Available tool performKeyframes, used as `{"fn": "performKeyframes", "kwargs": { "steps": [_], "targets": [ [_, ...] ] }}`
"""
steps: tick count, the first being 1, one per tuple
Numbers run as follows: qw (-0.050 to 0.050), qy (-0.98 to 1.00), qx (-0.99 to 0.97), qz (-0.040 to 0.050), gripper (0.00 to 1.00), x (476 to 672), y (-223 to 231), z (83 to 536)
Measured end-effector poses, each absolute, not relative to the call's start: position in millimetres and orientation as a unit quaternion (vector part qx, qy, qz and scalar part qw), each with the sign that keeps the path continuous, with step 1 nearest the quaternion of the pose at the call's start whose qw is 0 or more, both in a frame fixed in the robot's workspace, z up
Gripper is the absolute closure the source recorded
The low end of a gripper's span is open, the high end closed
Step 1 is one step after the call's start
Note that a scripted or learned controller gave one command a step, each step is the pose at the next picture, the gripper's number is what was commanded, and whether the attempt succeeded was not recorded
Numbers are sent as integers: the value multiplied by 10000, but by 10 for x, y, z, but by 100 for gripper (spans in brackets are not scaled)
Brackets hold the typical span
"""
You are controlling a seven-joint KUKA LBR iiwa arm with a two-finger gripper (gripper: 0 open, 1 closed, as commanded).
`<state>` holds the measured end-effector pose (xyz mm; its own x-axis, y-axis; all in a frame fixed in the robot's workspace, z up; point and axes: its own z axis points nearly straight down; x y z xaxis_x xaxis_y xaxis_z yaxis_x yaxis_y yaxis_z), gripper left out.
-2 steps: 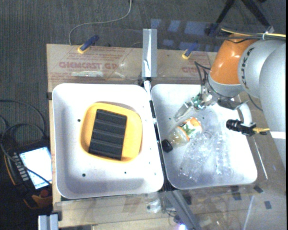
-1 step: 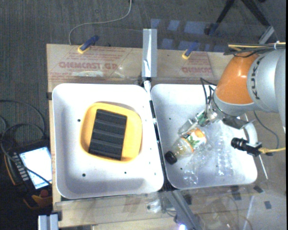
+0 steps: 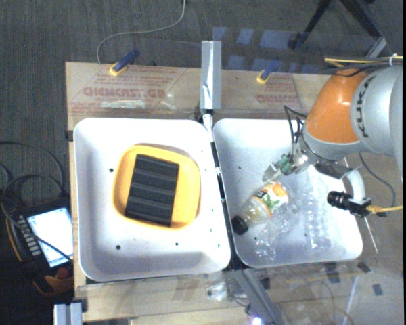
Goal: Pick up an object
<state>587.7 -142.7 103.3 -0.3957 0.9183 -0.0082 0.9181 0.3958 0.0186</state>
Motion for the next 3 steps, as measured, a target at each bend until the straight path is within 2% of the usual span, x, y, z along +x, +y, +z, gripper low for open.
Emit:
{"fn": "performKeyframes", "kwargs": {
  "steps": [1,2,3],
  "targets": [
    [85,8354,5496,54,0,5876,-1427,1033],
    [117,8346,5507,37,0,5340,-1316,926],
    [99,8348,5504,54,100,5350,-1300,1028]
  ]
}}
